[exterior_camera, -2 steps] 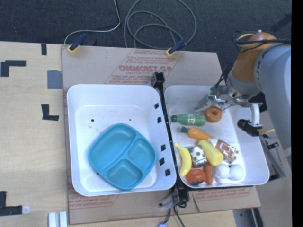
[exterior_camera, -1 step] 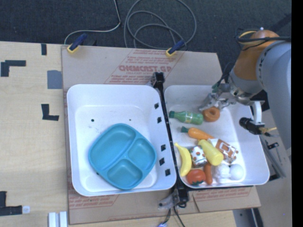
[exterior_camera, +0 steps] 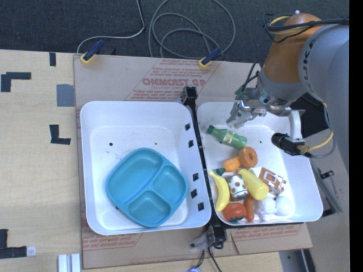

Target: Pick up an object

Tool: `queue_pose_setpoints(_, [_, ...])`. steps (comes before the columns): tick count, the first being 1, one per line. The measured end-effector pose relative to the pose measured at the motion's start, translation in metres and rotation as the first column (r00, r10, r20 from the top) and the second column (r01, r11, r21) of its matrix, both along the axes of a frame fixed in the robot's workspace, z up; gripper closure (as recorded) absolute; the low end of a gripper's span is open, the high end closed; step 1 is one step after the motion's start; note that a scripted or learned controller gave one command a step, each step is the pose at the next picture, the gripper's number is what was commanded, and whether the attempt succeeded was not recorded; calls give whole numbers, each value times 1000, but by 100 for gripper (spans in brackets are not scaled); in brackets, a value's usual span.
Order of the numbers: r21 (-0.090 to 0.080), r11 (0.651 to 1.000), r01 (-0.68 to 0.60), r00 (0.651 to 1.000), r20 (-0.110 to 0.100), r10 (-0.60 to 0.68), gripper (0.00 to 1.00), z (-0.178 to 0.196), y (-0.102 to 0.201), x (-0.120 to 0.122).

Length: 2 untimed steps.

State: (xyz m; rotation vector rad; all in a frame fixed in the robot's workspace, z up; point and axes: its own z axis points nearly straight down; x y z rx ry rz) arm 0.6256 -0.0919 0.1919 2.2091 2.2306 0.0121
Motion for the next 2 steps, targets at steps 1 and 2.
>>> queue_pose_setpoints(1, [-4,1000,8,1000,-8,-8,0,-7,-7,-2])
queue_pose_setpoints(2, [-9,1000,14,1000,-6,-14,0,-108,-20,-96])
